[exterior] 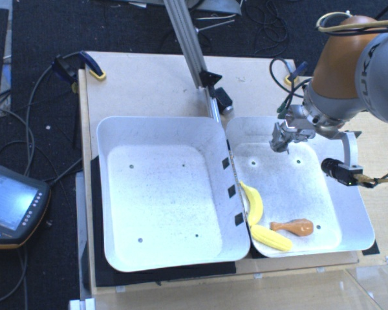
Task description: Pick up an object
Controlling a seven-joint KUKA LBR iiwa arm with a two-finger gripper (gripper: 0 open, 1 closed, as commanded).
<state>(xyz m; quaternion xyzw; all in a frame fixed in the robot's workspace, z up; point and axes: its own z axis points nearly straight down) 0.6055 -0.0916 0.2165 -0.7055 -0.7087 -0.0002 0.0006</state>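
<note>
While hovering over right bin, hand holds nothing visible; finger spread unclear.

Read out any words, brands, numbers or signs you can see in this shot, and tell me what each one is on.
Dark letters run down the grey arm by the picture's right edge, cut off and too blurred to read.
The handheld pendant on the floor has a lit screen; whatever it shows is too small to read.
Nothing readable on the bins, the banana or the bench.
</note>
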